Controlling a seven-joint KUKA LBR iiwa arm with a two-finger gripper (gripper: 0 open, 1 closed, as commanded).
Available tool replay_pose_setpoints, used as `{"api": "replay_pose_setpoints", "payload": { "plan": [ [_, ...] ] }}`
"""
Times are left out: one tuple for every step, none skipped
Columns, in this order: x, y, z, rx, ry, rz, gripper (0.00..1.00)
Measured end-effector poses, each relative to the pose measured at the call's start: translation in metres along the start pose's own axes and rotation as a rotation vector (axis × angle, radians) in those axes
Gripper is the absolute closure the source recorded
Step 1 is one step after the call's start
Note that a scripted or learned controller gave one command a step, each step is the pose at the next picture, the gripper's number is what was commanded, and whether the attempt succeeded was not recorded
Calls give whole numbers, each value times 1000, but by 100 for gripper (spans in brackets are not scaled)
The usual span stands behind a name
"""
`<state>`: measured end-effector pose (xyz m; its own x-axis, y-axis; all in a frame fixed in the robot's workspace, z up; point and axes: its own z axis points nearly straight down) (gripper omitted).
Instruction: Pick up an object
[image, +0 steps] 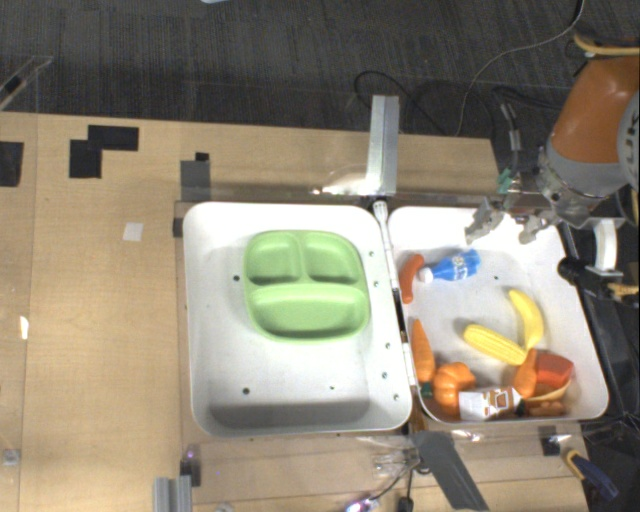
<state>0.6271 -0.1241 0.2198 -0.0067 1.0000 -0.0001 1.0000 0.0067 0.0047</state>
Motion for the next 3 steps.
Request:
{"api": "replay_pose_setpoints", "payload": {
  "plan": [
    [-7, 4, 122, -3, -1, -103, 0],
    [-82, -14, 86, -3, -3, -157, 0],
    [-81, -68, 130, -6, -3, -138, 0]
  ]
}}
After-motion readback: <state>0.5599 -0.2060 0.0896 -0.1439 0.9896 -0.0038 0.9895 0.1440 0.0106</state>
